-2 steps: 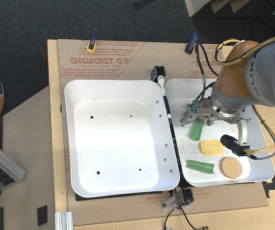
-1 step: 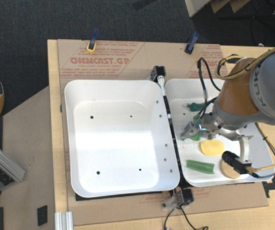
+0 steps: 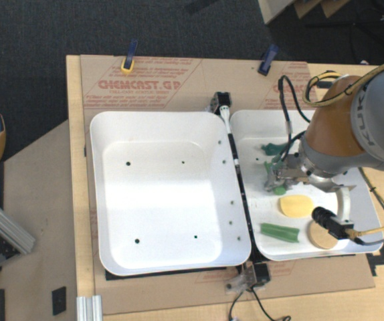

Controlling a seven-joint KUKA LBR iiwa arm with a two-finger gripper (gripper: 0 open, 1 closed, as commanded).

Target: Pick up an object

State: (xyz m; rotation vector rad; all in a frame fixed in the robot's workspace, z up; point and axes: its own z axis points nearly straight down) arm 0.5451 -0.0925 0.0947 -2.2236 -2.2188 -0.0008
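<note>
My gripper (image 3: 277,179) hangs low over the middle of the right bin (image 3: 249,129), under the grey arm with its orange band. A small teal-green piece (image 3: 271,150) lies just behind the gripper. In front of it rests a yellow oval object (image 3: 294,206). A green elongated piece (image 3: 279,231) lies near the bin's front edge. A tan round object (image 3: 322,237) sits at the front right, partly under a black part of the arm's cabling. I see nothing held between the fingers.
The left bin (image 3: 158,189) is a wide white tray with a few dark dots on its floor. Both bins sit on a cardboard sheet (image 3: 152,79) held by clamps at the back. Cables loop around the arm's wrist.
</note>
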